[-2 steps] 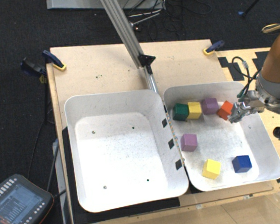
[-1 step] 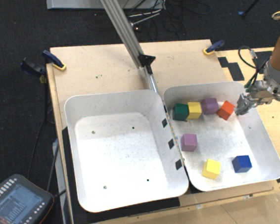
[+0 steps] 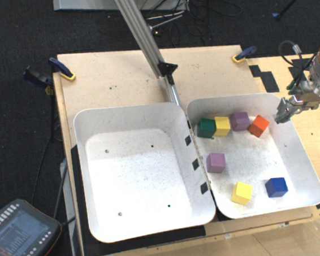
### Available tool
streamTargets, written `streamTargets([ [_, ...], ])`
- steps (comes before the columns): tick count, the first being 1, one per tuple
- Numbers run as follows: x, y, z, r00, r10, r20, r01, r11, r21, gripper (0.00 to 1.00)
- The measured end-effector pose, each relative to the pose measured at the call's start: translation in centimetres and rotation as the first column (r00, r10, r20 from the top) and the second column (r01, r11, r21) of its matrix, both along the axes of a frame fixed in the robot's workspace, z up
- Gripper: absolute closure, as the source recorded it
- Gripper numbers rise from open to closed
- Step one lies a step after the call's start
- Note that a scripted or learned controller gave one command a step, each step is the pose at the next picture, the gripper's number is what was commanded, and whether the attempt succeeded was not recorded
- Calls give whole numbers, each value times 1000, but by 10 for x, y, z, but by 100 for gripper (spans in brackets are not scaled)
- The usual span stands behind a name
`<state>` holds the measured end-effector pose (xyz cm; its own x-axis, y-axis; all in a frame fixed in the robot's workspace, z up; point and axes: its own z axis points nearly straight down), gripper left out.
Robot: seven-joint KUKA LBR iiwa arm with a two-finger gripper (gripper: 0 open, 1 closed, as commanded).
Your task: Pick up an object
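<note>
The orange cube (image 3: 258,125), nearest the tool (image 3: 282,115) whose opening I cannot tell, looks light, rigid, best pinched across opposite flat faces.

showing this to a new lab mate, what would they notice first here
The bright blocks in the right bin: green, yellow, purple and orange in a row at the far side, with a blue block near the front. The gripper hangs at that bin's far right rim, beside the orange one. The left bin lies alongside.
</note>
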<state>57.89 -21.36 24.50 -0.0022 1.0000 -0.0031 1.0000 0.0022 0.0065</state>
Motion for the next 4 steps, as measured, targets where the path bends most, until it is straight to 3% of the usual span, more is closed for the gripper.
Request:
streamTargets([
  [4, 53, 212, -17, 1000, 5, -4, -5, 1000, 4, 100],
])
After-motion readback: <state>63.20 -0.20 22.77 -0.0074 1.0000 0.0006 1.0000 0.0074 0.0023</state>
